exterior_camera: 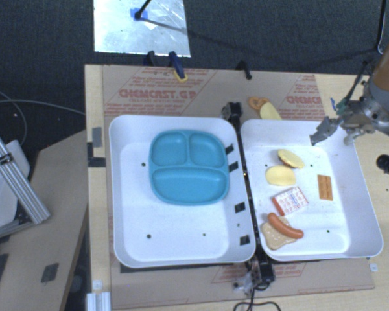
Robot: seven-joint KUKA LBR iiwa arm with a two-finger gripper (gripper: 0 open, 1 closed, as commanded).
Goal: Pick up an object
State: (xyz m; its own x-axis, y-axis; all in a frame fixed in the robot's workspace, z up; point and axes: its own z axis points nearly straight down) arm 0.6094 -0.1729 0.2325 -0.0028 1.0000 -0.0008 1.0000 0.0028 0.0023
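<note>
I judge the pick is not yet begun: my tool (335, 129) hangs over the far right corner of the right bin (363, 193), its fingers spread and nothing between them. All the toy food lies in this bin: two yellow slices (285, 167), a red-white packet (290, 201), an orange cracker (325, 187), a sausage on bread (282, 230). The left bin (126, 193) holds a blue divided plate (188, 167).

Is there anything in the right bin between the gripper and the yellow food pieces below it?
Nothing visible. The gripper hangs over the right bin's upper right part, and bare white floor lies between it and the nearest yellow piece. The second yellow piece sits just beyond that one, also uncovered.
</note>
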